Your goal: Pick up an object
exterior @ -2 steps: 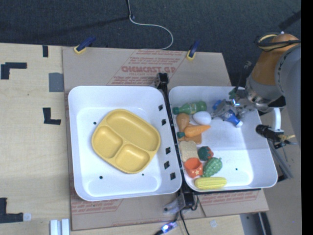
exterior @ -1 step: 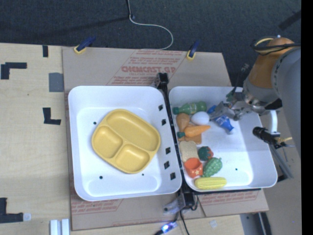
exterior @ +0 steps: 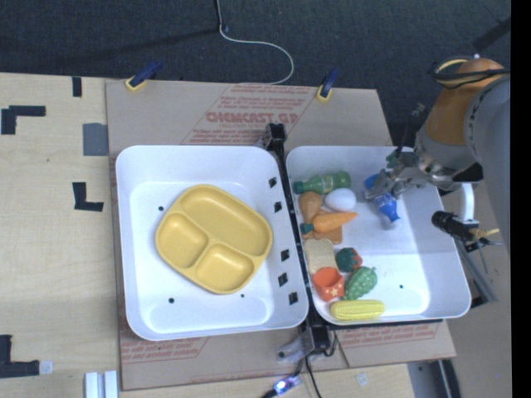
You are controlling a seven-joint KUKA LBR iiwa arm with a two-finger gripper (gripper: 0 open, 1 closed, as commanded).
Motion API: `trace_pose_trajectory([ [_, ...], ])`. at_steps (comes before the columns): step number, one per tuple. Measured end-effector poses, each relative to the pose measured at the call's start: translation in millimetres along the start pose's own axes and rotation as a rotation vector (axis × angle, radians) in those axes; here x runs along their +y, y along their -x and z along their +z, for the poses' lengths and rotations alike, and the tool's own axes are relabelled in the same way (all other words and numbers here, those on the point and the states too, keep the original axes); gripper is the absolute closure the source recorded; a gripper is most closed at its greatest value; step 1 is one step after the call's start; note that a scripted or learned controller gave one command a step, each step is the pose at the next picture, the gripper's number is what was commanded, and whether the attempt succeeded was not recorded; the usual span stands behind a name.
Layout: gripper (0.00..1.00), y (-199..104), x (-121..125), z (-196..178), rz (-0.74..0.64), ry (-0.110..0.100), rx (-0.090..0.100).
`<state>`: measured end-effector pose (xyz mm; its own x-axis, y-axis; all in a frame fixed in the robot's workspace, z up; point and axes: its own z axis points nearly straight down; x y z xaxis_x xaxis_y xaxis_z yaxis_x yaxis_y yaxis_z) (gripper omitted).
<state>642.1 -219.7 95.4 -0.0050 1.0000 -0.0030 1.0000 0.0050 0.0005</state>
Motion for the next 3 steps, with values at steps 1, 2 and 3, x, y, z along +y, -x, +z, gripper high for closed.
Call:
trace_pose_trajectory([
  [1,1.0,2,-7,-45,0.005,0.001,0.003],
  [2,1.0,4,4,-104,0.003,0.005,0.001],
  [3,1.0,4,5,-131,0.004,0.002,0.003],
])
